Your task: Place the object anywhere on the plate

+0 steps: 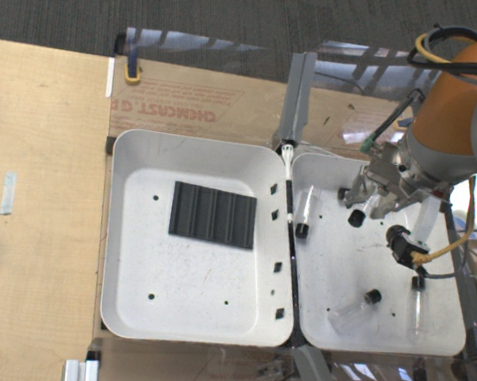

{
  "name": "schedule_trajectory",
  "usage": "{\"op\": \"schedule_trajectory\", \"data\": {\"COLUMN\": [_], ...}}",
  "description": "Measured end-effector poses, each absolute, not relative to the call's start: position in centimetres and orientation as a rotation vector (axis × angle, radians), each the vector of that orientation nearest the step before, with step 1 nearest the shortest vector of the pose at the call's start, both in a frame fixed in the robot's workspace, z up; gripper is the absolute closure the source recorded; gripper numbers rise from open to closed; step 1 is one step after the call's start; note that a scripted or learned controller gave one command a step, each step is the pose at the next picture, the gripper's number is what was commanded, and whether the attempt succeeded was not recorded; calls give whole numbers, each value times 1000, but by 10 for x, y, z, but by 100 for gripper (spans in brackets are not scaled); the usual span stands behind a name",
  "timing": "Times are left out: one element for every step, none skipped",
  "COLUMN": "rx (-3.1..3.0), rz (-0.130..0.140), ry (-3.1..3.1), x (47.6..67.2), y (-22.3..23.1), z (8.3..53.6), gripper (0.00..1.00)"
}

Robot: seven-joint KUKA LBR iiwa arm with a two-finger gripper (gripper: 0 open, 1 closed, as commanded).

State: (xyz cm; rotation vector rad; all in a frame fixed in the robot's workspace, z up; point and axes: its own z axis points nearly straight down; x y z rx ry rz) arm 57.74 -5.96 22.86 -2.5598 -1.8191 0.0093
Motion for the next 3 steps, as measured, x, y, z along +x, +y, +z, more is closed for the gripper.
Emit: {"op": "schedule_trajectory", "data": {"rx": [-2647,-2674,-2769], "rz": [10,9,13], "ry": [-1688,-1649,-1483], "x": [520,514,476], "y": [23,102,156], "z": [208,223,203], "gripper": [100,100,100]}}
